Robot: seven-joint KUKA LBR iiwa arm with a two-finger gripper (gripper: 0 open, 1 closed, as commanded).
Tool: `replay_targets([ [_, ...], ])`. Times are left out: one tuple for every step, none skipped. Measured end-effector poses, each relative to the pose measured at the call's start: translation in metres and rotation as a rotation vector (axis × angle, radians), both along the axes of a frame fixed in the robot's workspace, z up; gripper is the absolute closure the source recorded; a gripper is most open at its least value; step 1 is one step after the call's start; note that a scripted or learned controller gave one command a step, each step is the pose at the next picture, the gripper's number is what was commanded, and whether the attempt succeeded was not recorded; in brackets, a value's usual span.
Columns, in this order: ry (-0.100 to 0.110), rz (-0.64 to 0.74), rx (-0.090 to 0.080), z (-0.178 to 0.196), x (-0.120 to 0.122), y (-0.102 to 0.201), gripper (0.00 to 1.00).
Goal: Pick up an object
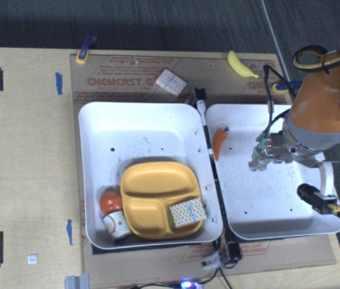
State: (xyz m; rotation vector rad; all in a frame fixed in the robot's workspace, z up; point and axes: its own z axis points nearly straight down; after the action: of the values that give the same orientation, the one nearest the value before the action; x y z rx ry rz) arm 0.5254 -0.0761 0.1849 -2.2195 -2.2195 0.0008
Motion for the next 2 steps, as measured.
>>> replay_targets([
  [-0.001, -0.001, -0.001, -0.003, -0.027, -0.078, 1.00],
  [-0.002, 0.000, 0.000, 0.013, -0.045, -0.092, 1.00],
])
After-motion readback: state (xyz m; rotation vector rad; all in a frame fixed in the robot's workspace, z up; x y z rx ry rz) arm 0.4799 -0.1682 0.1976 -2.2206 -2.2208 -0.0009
